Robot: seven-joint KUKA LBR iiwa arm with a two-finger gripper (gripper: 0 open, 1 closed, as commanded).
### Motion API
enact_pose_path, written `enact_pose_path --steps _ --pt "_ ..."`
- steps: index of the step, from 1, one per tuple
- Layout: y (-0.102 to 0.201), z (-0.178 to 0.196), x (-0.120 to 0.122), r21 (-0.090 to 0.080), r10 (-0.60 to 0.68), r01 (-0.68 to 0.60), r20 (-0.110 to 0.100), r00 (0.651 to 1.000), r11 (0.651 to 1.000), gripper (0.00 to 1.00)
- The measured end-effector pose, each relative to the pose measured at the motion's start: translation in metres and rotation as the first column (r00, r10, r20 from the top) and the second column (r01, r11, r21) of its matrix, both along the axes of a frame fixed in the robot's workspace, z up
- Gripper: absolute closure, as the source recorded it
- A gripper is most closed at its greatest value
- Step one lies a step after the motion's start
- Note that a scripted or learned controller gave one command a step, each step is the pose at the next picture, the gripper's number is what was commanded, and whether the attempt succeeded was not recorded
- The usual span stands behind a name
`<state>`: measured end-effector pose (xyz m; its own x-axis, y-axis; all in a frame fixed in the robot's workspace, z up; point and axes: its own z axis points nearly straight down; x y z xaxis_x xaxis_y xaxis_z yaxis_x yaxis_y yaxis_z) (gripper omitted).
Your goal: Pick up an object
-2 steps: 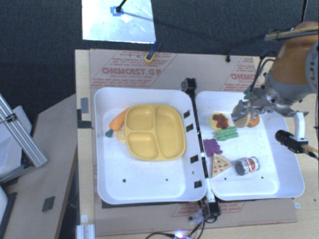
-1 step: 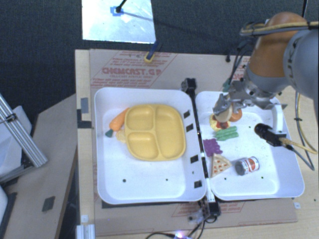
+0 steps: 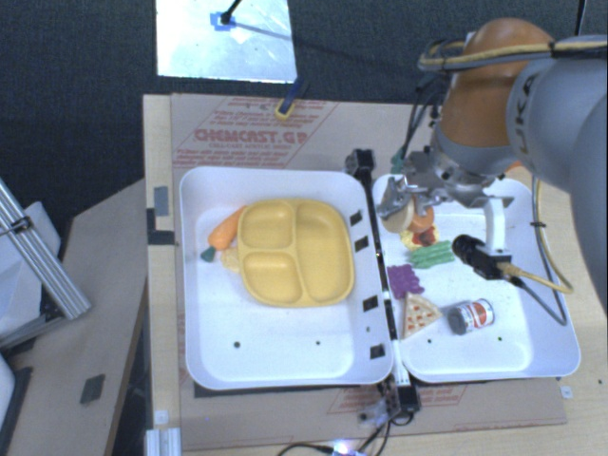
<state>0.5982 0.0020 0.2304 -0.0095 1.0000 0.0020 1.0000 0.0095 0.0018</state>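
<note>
Camera count: one fixed view.
Position: mounted above the desk point(image 3: 114, 255), well back from it.
Facing: downward at a slant, toward both bins.
Coverage: left bin point(image 3: 204, 350) and right bin point(image 3: 532, 350) both fully in frame, side by side; dark floor beyond the desk at top.
Arm entry: arm point(image 3: 513, 93) enters from the right of the frame.
Shared field: not applicable, single view.
</note>
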Motion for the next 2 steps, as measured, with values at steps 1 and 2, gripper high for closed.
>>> enact_pose_path --steps 1,2 --pt "0.051 0.007 0.008 0.000 0.000 0.000 0.001 1.000 1.000 1.00" --pt "0.084 0.004 0.014 -0.001 -0.002 0.002 0.000 1.000 1.000 1.00"
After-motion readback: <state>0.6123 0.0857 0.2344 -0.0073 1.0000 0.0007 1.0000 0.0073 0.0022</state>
